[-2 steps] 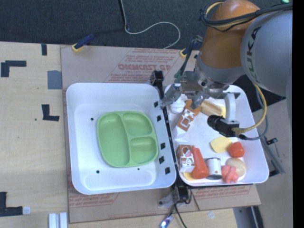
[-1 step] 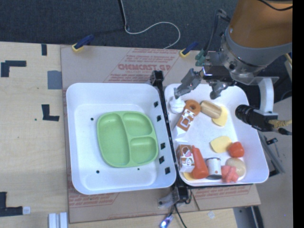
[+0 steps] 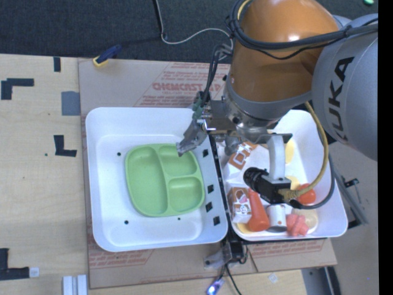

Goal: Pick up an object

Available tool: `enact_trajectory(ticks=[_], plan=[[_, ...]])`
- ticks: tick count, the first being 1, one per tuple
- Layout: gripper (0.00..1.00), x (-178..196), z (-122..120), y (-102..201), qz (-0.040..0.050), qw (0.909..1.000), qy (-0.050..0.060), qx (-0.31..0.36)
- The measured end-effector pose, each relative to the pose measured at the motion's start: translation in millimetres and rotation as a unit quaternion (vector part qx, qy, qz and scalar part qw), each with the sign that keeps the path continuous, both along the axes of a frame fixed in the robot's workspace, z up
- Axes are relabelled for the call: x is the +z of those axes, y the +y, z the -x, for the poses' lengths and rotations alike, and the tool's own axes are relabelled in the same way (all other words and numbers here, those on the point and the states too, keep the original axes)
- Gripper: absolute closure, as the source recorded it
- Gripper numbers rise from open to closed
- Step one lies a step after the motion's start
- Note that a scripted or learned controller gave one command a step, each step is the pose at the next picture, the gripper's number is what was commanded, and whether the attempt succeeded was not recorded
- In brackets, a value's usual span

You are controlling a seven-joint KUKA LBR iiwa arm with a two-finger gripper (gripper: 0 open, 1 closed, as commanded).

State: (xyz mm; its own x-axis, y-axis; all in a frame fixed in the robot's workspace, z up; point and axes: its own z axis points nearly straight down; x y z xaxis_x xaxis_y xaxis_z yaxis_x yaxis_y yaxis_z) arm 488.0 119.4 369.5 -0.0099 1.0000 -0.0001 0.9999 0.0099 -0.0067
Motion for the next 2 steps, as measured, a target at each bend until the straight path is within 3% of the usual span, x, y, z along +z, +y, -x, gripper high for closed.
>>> enact_trajectory(ticks=[1,2], plan=[[0.00,-12,-8,-48,0.0010,1.0000,-0.002,-0.007],[1.00,-2,-8,-45,0.0005,1.0000,-0.002,-0.003]])
